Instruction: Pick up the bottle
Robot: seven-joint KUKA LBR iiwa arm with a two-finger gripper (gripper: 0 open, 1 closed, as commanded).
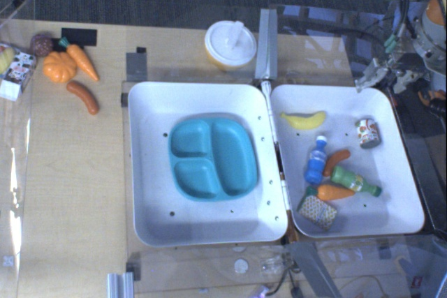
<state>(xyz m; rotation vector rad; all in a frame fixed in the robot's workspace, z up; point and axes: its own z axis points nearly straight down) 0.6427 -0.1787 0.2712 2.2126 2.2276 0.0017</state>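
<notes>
White plastic makes up both shallow bins on the wooden bench. The left bin carries a blue divided tray near its middle. The right bin holds the clutter: a yellow banana near its far-left corner, a small tin can toward its far-right edge, and a tight cluster nearer the front-left. In that cluster a blue bottle with a white cap stands out, lying close to the bin's left wall. Just beside it on the right sit a brownish sausage, a green bottle lying on its side, and an orange carrot touching the green bottle's lower end. A patterned pouch rests near the front-left corner.

Up at the far-right corner of the right bin, the gripper hangs over the bin's rim, well apart from both bottles. I cannot tell whether it is spread or closed, and nothing is visibly held there.

Beyond the bins, a white lidded cup sits at the bench's far edge. Over by the bench's left edge lie a toy pumpkin, another carrot and a sausage.
</notes>
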